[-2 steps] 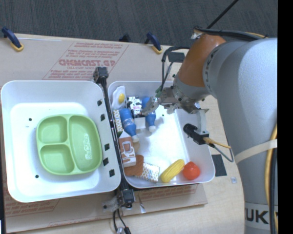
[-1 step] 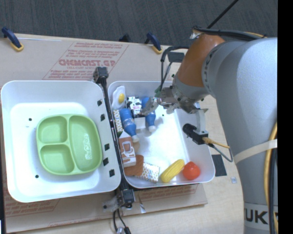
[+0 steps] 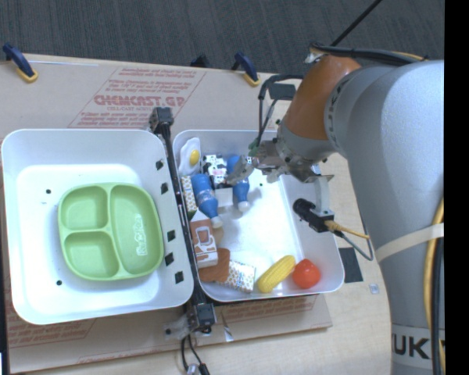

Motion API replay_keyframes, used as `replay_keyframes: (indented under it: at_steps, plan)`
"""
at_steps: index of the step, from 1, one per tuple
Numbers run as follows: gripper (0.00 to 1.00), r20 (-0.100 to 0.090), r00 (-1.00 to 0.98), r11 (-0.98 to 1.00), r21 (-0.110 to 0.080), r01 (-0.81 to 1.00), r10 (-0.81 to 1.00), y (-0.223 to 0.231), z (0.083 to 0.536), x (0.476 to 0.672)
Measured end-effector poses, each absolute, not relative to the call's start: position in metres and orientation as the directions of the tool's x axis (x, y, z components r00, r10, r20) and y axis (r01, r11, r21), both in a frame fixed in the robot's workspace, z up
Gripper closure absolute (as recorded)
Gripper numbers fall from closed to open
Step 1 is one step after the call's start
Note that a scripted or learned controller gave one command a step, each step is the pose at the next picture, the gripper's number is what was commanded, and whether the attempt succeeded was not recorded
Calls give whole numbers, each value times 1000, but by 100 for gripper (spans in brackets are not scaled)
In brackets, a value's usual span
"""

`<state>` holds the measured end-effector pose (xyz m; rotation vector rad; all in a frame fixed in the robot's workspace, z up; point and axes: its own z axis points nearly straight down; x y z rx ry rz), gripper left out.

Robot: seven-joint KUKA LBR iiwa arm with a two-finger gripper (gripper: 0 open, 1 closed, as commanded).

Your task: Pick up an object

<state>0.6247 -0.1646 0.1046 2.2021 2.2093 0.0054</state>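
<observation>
In the right bin (image 3: 328,276), near its far end, a cluster of small things lies just under the gripper (image 3: 246,180): two blue bottle-like items (image 3: 205,200), one leaning toward the dividing wall and one (image 3: 240,194) just beside the gripper, with a small black-and-white piece (image 3: 213,164) and a yellow-and-white object (image 3: 191,158) behind them. The task names no particular object, so the nearer blue item looks the likeliest target, since it sits closest to the gripper. Whether the gripper is wide, narrow or closed on anything I cannot tell; it is too small and too crowded by clutter to read.

Toward the near end of the same bin lie a brown carton (image 3: 204,241), a patterned packet (image 3: 241,275), a toy corn cob (image 3: 274,273) and a red tomato-like ball (image 3: 306,273), all well apart from the gripper. The left bin (image 3: 23,155) holds a green divided plate (image 3: 109,230). Both bins rest on a cardboard sheet on the counter (image 3: 133,92).

The step in hand appears to be the descent or the closing over the blue item. The next move would call for a firm closure on one object alone, then a straight lift, without dragging the neighbouring bottle along.
</observation>
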Motion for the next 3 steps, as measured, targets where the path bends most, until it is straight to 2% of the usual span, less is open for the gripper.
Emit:
replay_keyframes:
  at_steps: [3]
  plan:
    - [0, -10, -4, 5, 10, 1000, 1000, -166, 104, 630]
